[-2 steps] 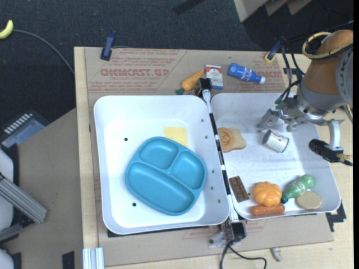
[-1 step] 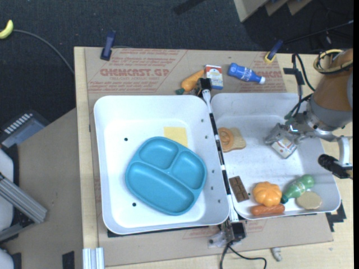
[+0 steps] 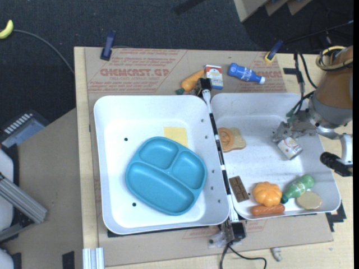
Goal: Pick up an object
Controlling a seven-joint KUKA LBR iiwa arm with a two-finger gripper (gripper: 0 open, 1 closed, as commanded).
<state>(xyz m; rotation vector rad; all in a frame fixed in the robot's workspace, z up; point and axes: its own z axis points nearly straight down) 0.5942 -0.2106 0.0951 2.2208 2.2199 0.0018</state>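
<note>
Small white carton (image 3: 289, 147) with red markings lies in the right bin (image 3: 263, 108), near its right wall, directly below the gripper (image 3: 290, 129). Whether the gripper has hold of the carton cannot be told from this angle. Nearer the bin's front edge sit an orange pumpkin (image 3: 266, 193) and a carrot (image 3: 267, 210).

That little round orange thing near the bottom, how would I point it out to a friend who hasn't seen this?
Start at the right-hand shallow white bin and go to its near edge. There sits a small round orange pumpkin-shaped toy, just above a long orange carrot and left of a green bottle-like toy. It alone is round and ribbed.
</note>
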